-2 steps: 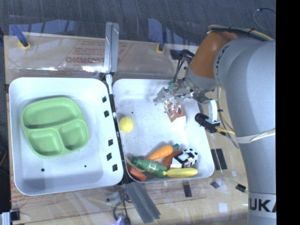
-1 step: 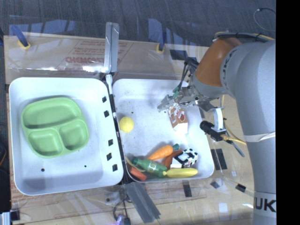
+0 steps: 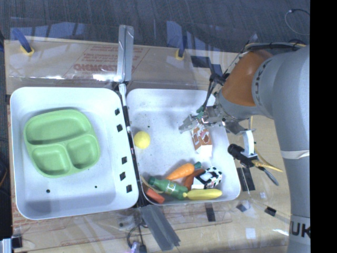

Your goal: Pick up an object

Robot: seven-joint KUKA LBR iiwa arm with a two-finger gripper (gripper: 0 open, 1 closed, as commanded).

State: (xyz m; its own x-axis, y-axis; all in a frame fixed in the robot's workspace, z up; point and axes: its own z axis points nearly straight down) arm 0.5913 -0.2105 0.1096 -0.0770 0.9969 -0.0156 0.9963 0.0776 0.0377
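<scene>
My gripper (image 3: 197, 124) hangs over the right side of the right bin (image 3: 158, 107), with the grey arm and orange wrist band behind it. A small brown-and-white carton (image 3: 202, 140) sits tilted right under the fingertips, its top end caught between them. The gripper is shut on it. A yellow ball (image 3: 141, 139) lies apart at the bin's left side. Along the near wall lie an orange carrot (image 3: 181, 171), a green bottle (image 3: 167, 186), a yellow banana (image 3: 205, 194) and a black-and-white toy (image 3: 211, 177).
The left bin (image 3: 31, 194) holds a green divided plate (image 3: 62, 141). A red piece (image 3: 152, 194) lies in the right bin's near-left corner. The divider between the bins runs down the middle. The far half of the right bin floor is bare white.
</scene>
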